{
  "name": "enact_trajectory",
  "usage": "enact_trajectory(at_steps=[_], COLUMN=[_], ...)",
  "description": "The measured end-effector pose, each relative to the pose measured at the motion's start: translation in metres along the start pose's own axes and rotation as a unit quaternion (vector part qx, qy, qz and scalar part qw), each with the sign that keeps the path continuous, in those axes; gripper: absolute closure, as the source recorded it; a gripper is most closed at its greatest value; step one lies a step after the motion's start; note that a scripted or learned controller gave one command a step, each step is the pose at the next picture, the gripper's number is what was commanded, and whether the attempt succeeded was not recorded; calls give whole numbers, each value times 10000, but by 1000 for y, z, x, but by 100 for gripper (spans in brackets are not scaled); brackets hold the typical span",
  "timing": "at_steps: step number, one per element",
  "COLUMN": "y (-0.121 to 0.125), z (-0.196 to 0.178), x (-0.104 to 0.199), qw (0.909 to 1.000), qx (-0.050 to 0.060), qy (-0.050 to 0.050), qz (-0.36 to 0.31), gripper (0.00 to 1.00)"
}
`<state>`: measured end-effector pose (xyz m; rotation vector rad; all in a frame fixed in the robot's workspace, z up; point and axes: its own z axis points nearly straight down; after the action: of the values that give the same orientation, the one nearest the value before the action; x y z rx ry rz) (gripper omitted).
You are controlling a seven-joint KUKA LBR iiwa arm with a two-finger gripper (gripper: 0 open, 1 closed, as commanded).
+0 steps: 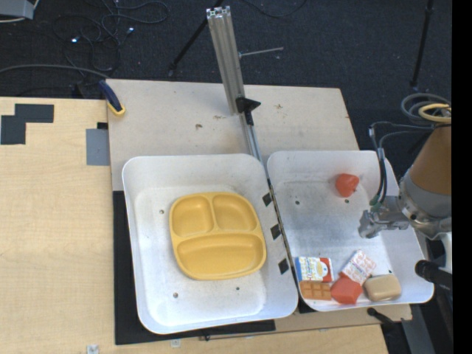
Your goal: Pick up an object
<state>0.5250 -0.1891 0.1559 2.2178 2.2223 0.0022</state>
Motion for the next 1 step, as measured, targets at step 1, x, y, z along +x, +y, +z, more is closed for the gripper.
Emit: enact_trajectory(at_steps=[1], y=[3], z=[-63], x=[3], qw=[10000], qx=[-10], qy=[-5], qz=[0], gripper=[100])
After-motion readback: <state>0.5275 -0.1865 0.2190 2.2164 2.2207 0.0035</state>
